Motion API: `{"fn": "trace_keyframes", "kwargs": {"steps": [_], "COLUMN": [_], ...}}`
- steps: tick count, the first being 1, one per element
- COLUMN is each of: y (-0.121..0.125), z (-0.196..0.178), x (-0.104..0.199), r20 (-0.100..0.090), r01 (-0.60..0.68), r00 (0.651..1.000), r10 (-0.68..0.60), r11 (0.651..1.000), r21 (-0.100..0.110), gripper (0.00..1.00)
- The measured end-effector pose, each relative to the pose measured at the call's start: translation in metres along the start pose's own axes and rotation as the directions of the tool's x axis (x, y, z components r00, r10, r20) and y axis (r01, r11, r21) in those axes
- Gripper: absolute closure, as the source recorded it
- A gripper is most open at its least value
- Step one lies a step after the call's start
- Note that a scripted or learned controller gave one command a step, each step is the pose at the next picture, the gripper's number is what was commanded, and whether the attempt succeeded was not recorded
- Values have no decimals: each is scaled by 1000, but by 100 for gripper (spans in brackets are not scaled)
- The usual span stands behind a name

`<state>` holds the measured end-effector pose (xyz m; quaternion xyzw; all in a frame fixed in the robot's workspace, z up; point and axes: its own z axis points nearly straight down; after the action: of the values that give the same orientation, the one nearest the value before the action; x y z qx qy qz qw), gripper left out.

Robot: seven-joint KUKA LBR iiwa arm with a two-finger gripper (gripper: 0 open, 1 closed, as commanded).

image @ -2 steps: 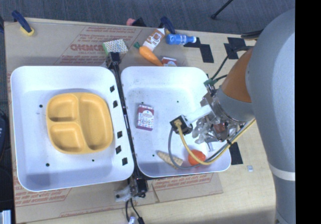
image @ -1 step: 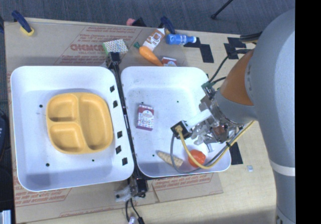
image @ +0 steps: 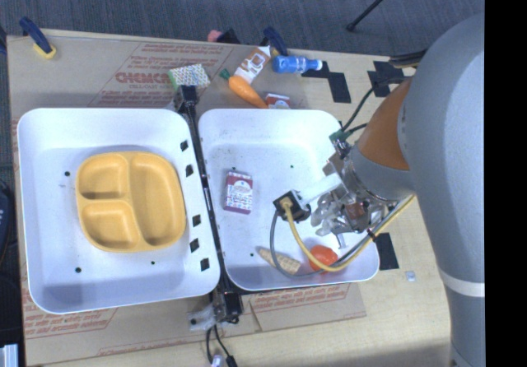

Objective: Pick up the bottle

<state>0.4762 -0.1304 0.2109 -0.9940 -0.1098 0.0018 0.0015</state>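
Two white bins sit side by side on the desk [image: 74, 69], which is covered in printed cardboard; the left bin [image: 33, 192] carries a yellow sectioned tray [image: 130, 201]; the right bin [image: 272, 123] carries a small red packet [image: 239, 192] near its middle, a tan wafer-like piece [image: 280, 259] by its near wall, and an orange-red object [image: 324, 255] beside that. The arm [image: 428, 110] reaches in from the right; its tool [image: 333, 213] hangs low over the right bin's near right corner, cables looping around it; whether it is open or closed cannot be told. The bottle [image: 296, 65], blue, lies on its side on the desk beyond the right bin, well apart from the tool; an orange carrot-shaped toy [image: 245, 91] and a white-and-orange tube [image: 251, 65] lie just beside it.
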Motion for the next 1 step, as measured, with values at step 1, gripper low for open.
{"fn": "trace_keyframes", "kwargs": {"steps": [1], "y": [27], "z": [-2], "x": [-6], "r20": [0], "r01": [-14], "r00": [1000], "r10": [14], "r11": [1000], "r21": [1], "gripper": [100]}}
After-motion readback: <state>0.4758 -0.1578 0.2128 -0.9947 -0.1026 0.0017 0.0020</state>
